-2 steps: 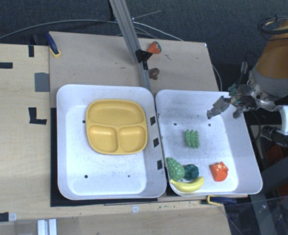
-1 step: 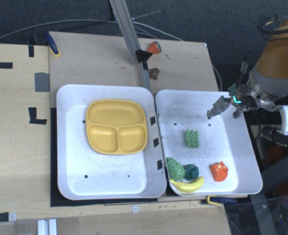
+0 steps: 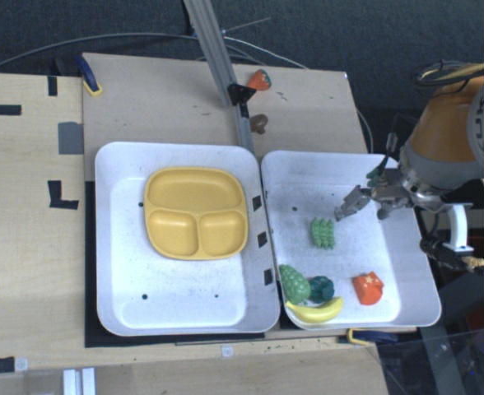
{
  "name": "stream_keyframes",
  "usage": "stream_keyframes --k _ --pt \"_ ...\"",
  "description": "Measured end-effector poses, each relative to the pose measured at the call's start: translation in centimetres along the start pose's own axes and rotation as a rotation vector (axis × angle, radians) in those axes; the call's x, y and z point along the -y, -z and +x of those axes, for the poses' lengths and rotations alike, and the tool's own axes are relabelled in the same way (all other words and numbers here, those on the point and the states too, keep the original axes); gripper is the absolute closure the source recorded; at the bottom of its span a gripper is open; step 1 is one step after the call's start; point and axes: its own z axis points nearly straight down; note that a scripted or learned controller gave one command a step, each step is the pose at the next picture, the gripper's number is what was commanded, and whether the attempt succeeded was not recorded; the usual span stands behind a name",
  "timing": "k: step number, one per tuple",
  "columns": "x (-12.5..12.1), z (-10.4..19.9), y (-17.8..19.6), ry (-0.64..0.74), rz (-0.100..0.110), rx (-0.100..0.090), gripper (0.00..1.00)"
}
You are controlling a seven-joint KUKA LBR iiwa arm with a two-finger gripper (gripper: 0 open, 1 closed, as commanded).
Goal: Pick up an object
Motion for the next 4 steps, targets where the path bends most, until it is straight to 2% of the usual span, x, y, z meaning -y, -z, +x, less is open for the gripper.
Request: stream_keyframes --k 1,2,3,4 --pt "0.9 0.2 -4.9 0.000 -0.001 0.000 0.00" --pt "0.7 0.2 -9.5 -0.002 -0.013 0.002 0.00" --pt "0.5 0.1 -8.1 0.000 -0.019 0.006 1.00" --pt "0.7 -0.9 -2.5 -0.001 -0.012 0.003 1.00"
